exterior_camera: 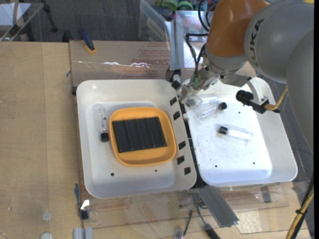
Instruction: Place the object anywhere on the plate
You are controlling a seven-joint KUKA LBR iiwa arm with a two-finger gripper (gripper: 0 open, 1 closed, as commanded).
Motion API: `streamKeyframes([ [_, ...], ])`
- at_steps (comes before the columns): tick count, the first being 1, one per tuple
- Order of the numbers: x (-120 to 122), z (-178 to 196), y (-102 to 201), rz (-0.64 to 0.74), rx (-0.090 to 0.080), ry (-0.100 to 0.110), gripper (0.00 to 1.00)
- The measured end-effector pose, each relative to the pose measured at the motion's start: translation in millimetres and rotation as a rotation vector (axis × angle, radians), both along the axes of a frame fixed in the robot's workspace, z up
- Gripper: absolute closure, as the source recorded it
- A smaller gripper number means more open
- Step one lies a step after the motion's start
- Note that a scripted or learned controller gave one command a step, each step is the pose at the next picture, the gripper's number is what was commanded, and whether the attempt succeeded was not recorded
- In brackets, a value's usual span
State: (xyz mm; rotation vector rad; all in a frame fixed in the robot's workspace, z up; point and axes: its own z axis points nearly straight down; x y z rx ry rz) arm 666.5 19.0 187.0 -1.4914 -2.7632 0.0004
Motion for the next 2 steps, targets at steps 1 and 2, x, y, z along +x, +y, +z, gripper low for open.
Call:
streamKeyframes([
  [1,0.7,15.6,46.2,0.279,0.000,-0.007,1.00],
  [2,0.8,15.8,45.8,0.278,0.000,-0.007,0.00],
])
